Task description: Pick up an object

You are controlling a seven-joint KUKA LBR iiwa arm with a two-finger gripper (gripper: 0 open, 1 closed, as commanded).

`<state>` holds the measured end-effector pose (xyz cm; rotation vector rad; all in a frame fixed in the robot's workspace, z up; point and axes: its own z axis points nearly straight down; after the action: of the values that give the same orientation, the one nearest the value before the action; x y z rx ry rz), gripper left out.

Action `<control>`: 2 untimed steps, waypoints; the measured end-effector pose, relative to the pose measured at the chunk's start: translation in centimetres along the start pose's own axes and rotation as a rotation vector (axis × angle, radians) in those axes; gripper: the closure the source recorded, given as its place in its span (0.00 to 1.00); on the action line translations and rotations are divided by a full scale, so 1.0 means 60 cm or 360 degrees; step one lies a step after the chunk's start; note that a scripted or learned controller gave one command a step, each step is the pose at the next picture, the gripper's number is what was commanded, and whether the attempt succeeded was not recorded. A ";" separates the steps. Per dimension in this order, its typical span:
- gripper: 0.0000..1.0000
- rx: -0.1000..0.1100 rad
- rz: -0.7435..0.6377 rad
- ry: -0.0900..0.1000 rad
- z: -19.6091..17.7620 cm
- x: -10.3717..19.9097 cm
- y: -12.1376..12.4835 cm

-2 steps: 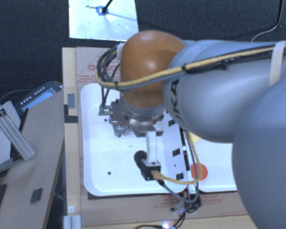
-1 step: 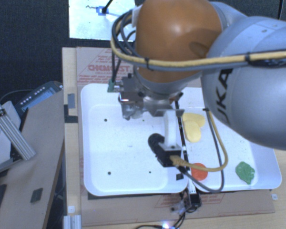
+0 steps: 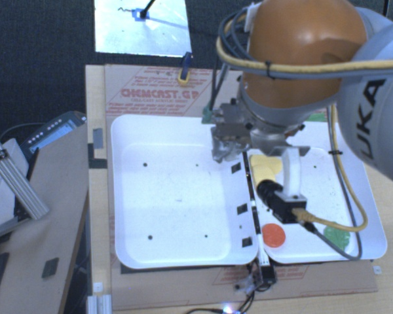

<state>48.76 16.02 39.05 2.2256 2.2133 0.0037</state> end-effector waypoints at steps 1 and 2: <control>1.00 -0.0005 0.0010 -0.0005 -0.048 -0.229 0.001; 1.00 0.0018 -0.0025 0.0001 0.121 -0.099 -0.003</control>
<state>48.57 10.05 31.78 2.2142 2.2365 -0.0077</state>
